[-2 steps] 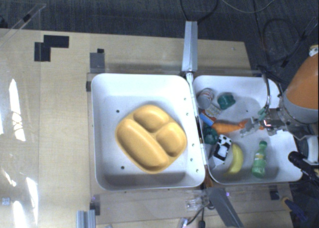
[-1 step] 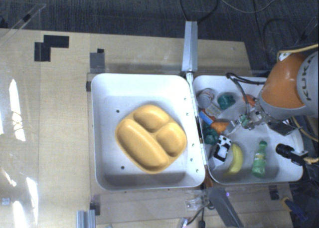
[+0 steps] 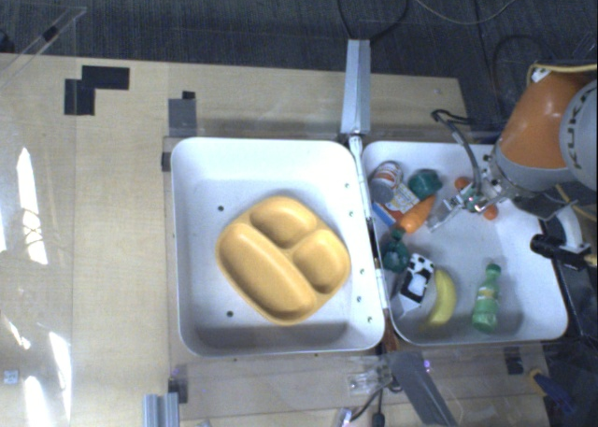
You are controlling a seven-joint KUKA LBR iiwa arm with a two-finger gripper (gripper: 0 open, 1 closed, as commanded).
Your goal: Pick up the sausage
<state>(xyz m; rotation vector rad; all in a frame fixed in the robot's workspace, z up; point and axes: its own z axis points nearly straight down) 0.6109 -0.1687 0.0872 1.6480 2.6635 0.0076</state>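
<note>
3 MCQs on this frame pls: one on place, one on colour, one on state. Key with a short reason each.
1. Where does the yellow partitioned tray lie?
A. in the left bin
B. in the right bin
C. on the bench outside the bins

2. What colour is the bottle in the right bin?
A. red
B. green
C. blue

3. How does the banana stand relative to the gripper?
A. clamped in it
B. lying on the bin floor, apart from it
C. hanging over the bin rim

Key:
1 A, the tray sits in the middle of the left bin.
2 B, the bottle near the lower edge is green throughout.
3 B, the banana lies low in the right bin, beside the black-and-white toy, while the gripper is higher up by the orange sausage-like piece.
</note>
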